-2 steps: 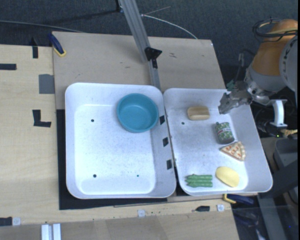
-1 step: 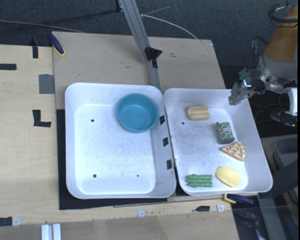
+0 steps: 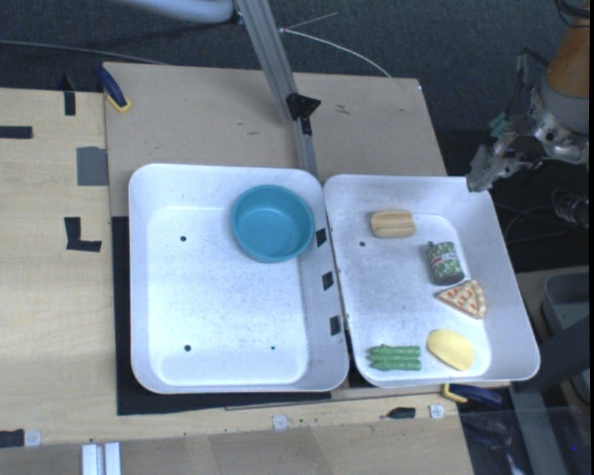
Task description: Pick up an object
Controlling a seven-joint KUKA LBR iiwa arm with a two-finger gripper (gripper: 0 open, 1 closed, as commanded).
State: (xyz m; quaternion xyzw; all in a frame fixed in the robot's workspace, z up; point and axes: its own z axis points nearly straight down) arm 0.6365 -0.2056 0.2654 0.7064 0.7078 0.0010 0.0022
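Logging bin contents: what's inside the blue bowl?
The blue bowl, in the left bin, shows only its own blue inner surface. Its near wall may hide a sliver of the floor.

Cut off, hidden or unclear around the 2 bins

The arm (image 3: 572,57) is cut by the picture's right edge, so just its wrist and part of the orange band show. The gripper (image 3: 482,174) hangs just beyond the far right corner of the right bin (image 3: 510,275), small and blurred, and the state of its tips cannot be told. The label on the small can (image 3: 443,262) near that bin's right edge is too small to read. The green item (image 3: 394,357) at the near edge is too coarse to identify. The metal pole (image 3: 277,57) runs out past the top edge. The left bin (image 3: 148,265) hides most of the dark mat (image 3: 122,315) beneath it.
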